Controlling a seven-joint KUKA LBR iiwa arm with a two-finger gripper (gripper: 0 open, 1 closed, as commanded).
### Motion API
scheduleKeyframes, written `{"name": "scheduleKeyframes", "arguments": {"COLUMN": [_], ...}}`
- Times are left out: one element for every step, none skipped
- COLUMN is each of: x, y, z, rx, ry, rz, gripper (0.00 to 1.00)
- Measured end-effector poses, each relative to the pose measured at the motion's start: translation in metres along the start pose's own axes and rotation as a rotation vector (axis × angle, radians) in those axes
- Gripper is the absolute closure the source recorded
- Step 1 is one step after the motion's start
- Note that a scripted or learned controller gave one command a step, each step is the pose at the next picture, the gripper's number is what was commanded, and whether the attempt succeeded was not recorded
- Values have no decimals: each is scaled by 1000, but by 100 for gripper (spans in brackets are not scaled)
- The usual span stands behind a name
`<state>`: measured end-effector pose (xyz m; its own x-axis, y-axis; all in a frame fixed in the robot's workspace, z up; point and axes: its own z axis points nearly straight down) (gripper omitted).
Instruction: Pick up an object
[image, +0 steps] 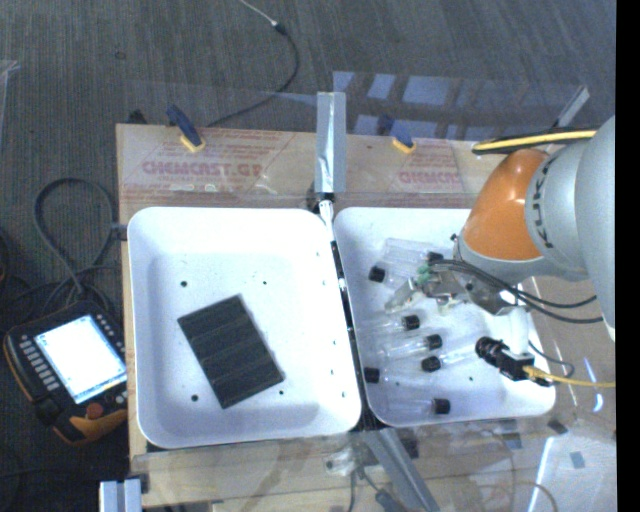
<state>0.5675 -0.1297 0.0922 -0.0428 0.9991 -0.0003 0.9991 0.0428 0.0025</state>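
— Looking down from the camera view: saw what on the bench?

— Saw two white bins side by side, the left bin (150, 250) and the right bin (520, 400), rims touching along the middle. Noted a dark ribbed slab (230, 350) lying flat in the left one, turned at a slant, apart from every wall.

— And on the right?

— Counted several clear vials (415, 345) with black caps (some too faint against the white to count surely), scattered across the floor of the right bin. Found most near its middle, one cap by the left wall, one low near the front rim.

— Placed the arm where?

— Reached in from the right, orange band (505, 215) over the bin's far right corner. Found the gripper (440, 285) low among the upper vials, just beside two or three of them.

— Gripping anything?

— Could not tell; open or closed, not readable from that angle, and no vial seen lifted clear of the bin floor.

— Anything off the bench?

— Spotted a teach pendant (70, 365) with a lit screen on the floor to the left, and blue clamps (185, 128) at the board's far edge.
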Motion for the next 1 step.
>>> {"name": "scheduleKeyframes", "arguments": {"x": [-33], "y": [41], "z": [3], "rx": [-8], "ry": [-3], "rz": [-114], "gripper": [0]}}
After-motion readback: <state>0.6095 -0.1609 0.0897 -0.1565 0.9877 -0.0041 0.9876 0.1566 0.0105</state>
